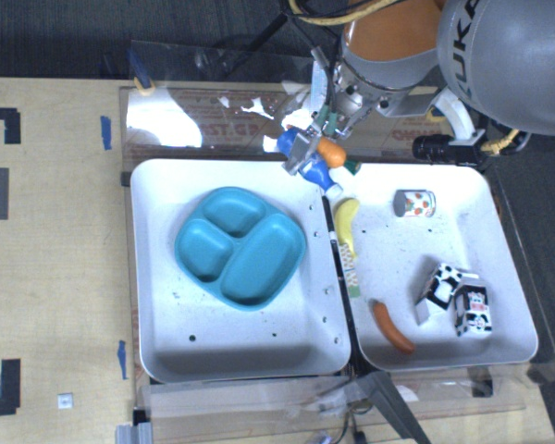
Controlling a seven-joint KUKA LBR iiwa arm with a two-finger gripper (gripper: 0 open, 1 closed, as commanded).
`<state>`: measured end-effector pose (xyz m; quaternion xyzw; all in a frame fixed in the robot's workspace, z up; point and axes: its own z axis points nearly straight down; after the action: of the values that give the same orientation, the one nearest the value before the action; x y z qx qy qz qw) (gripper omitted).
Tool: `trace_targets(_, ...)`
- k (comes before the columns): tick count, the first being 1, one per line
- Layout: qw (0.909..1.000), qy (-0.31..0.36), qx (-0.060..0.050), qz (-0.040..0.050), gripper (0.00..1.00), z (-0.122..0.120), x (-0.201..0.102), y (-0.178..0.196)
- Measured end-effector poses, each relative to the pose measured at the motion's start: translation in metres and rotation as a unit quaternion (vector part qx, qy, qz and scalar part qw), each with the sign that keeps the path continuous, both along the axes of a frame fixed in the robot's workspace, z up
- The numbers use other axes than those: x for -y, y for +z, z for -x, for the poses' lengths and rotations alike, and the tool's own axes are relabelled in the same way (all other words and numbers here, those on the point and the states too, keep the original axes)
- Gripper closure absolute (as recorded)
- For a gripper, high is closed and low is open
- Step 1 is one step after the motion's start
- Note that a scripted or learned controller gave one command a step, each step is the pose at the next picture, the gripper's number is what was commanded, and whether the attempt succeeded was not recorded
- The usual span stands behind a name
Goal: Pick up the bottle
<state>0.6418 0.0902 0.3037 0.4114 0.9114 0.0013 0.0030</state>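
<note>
The bottle (pixel 348 237) is yellow with a printed label. It lies on its side along the left wall of the right bin (pixel 509 248), next to the divider. My gripper (pixel 307 160) hangs over the back edge of the bins, just behind the bottle's yellow end. Its blue-tipped fingers (pixel 291 143) stand apart, open, and the bottle is not between them. A small orange object with a green end (pixel 332 153) sits right at the gripper; whether they touch is unclear.
A blue divided plate (pixel 240 245) lies in the left bin (pixel 157 294). The right bin also holds a red-and-white can (pixel 413 203), a black-and-white carton (pixel 458 299) and an orange sausage-shaped toy (pixel 391 326). The arm (pixel 499 44) spans the top right.
</note>
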Motion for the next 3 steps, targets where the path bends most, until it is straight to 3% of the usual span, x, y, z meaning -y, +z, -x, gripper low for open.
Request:
trace_targets(1, 0.9930, -0.118, -0.005, -0.0001, 1.00, 0.050, -0.037, -0.089)
trace_targets(2, 0.9930, -0.118, -0.004, -0.0003, 0.00, 0.050, -0.037, -0.089)
trace_targets(3, 0.9888, -0.149, -0.002, -0.0006, 0.00, 0.012, 0.034, -0.096)
